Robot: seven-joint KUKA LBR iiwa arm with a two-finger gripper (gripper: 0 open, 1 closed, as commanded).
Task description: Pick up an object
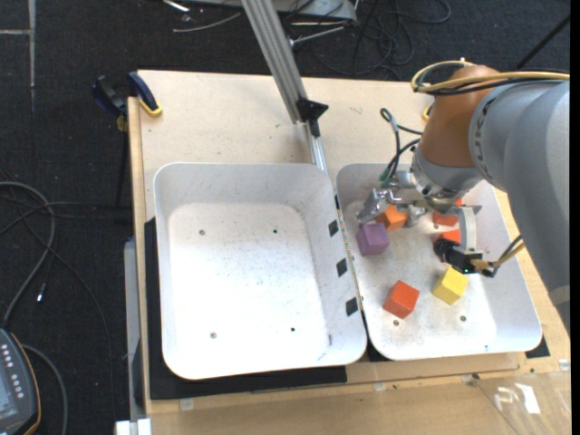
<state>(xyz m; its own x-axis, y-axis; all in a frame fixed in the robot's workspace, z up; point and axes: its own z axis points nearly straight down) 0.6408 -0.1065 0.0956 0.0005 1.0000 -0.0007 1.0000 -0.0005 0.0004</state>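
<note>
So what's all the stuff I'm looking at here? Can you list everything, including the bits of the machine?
White bins: two, side by side on the wooden bench.
Purple block: one, right bin, near its left wall.
Small orange block: one, right bin, beside the gripper.
Orange-red block: one, right bin, lower middle.
Yellow block: one, right bin, right of the orange-red one.
Red piece: one, partly hidden beneath the arm.
Metal rail: one, silver, slanting over the bench's far edge.
Clamp: one, blue and yellow, far left corner.
Cables: black, on the dark floor.
Arm: one, grey with orange band, from the right.
Gripper: one, over the right bin.
</note>
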